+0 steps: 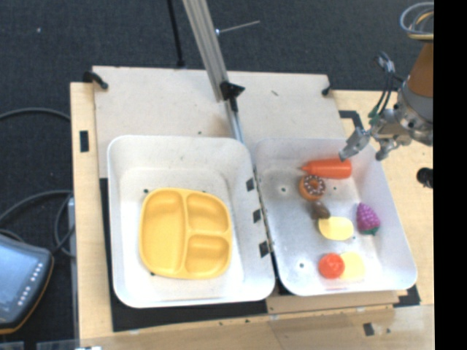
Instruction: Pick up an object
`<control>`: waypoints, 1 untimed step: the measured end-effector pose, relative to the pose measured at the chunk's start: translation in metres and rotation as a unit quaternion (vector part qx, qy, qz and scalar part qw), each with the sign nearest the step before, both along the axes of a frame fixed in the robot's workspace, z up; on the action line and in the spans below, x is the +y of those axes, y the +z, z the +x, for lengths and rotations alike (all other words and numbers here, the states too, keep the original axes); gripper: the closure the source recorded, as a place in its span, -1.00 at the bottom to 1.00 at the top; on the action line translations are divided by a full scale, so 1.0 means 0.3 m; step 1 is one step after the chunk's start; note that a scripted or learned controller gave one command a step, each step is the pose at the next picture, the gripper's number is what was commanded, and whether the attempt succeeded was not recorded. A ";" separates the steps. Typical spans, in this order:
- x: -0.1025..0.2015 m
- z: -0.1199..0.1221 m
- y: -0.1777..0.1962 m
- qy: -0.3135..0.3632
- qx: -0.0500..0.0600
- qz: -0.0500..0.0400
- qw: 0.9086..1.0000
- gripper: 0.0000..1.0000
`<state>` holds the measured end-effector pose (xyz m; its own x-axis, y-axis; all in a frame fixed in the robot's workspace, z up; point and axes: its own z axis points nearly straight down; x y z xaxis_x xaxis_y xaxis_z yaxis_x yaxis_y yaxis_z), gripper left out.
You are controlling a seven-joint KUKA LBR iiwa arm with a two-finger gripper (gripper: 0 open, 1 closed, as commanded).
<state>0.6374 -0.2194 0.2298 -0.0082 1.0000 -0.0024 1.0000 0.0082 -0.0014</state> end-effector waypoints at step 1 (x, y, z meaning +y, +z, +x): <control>0.232 -0.144 -0.305 -0.002 0.004 0.003 1.000 -1.00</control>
<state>0.5941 -0.1499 0.1384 -0.0049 1.0000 0.0038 0.9999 0.0049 -0.0093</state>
